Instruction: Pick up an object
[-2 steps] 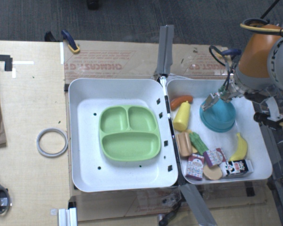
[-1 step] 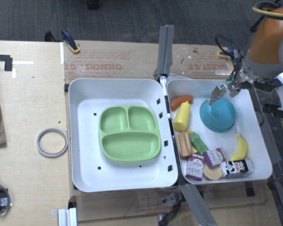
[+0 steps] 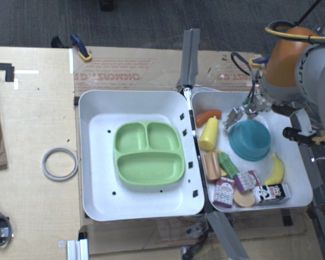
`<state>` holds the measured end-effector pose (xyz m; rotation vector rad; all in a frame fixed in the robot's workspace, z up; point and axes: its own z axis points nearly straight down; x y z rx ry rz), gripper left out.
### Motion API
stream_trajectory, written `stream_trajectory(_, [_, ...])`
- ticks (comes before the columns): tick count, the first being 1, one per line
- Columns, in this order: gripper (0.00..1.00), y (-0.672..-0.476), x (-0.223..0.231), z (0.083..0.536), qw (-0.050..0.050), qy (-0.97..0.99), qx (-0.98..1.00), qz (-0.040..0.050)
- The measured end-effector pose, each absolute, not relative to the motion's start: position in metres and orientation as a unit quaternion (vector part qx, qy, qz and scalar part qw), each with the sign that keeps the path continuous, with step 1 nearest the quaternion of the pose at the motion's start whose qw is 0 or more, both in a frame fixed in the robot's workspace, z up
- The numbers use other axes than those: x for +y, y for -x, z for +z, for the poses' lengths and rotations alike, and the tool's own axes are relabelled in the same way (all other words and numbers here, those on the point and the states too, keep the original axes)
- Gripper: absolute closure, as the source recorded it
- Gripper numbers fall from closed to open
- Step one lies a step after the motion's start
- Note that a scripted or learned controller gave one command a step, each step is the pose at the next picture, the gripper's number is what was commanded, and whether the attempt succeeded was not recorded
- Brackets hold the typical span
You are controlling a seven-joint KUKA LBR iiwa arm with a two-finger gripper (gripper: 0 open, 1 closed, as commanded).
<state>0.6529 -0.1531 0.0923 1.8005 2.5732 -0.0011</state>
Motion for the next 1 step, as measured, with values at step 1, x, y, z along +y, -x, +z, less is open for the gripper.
stream_trajectory(1, [0.00, -0.6413, -0.1700, 0.0920, 0.001, -0.702, 0.712, -0.0006])
